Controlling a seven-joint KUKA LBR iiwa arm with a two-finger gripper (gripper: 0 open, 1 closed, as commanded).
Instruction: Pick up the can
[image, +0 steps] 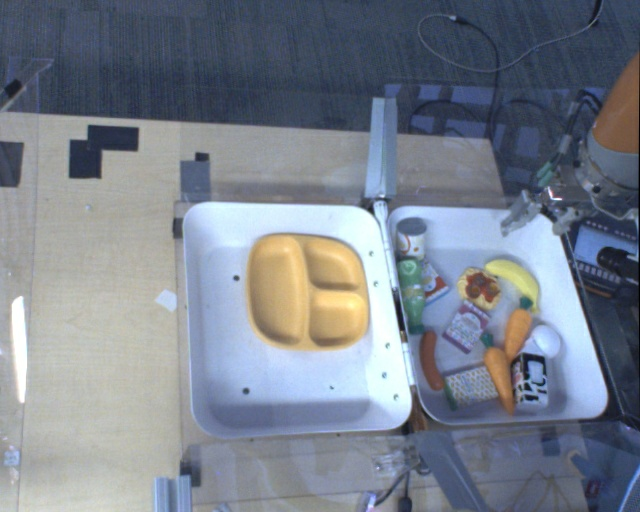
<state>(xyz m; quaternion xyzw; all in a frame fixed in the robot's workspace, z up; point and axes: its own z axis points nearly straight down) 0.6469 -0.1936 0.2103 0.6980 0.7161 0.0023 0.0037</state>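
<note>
Camera view, looking down on the bench (100, 330). Two shallow white bins sit side by side. The left bin (215, 380) carries a yellow divided tray (305, 290), set toward its far edge and centre.

The right bin (580, 385) holds the clutter. The can (411, 238) stands upright in the far left corner, against the wall shared with the left bin. A green bottle (411, 295) lies just in front of it along that same left wall, touching or nearly touching the can. Toward the far right lies a banana (517, 280), with a red-and-yellow packet (480, 288) beside it. Two carrots (517, 330) lie near the right side, one nearer the front edge. A sausage (431, 360) lies by the left wall near the front, and a black-and-white carton (531, 382) sits in the front right corner.

The arm (615, 125) enters over the far right corner of the right bin. The gripper (535, 205) hangs above that bin's far right rim, well apart from the can. Nothing is seen between its parts; whether they stand apart or together cannot be told.
</note>
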